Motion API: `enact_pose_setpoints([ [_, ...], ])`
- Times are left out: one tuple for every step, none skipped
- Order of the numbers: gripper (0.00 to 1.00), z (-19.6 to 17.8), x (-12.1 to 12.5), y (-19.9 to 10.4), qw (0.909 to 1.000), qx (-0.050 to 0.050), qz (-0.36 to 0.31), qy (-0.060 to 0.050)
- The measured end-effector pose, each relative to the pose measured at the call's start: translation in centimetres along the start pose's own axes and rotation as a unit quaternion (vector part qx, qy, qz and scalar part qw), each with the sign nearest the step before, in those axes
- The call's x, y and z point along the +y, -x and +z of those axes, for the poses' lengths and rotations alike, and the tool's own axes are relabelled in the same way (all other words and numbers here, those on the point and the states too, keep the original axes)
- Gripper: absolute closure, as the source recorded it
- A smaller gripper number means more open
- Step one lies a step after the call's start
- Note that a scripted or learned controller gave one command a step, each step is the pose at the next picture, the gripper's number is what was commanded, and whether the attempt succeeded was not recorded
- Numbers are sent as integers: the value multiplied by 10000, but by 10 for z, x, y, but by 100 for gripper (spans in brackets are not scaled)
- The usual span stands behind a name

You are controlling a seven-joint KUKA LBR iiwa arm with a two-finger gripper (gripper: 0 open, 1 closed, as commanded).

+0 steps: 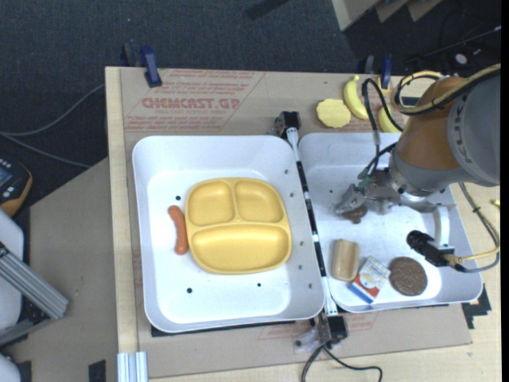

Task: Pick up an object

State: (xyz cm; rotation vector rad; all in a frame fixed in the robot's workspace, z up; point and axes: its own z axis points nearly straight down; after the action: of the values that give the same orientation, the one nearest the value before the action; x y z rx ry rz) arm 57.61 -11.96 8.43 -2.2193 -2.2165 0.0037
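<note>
Tan and small, the cup (344, 259) is the thing nearest my end effector (355, 204), so I think it is the best one to pick. It sits in the right bin (334, 153), toward the front, close to the wall between the two bins. My end effector is low in that same bin, a little further back than the cup. I cannot tell from up here how wide it is open, or if it has got anything.

To do this well, I would move right over the middle of the cup, line up across its narrow side, and go down slowly. A small red, white and blue box (367, 282) lies just beside the cup, and a brown round disc (408, 275) lies next to the box. I must not bump them.

The left bin (151, 213) holds a yellow plate (238, 225) and an orange sausage (180, 229), well apart from my arm.
</note>
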Motion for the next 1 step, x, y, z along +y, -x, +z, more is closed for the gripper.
enact_pose_setpoints([
  [100,-10,2,0,10000,-6,-1,28],
])
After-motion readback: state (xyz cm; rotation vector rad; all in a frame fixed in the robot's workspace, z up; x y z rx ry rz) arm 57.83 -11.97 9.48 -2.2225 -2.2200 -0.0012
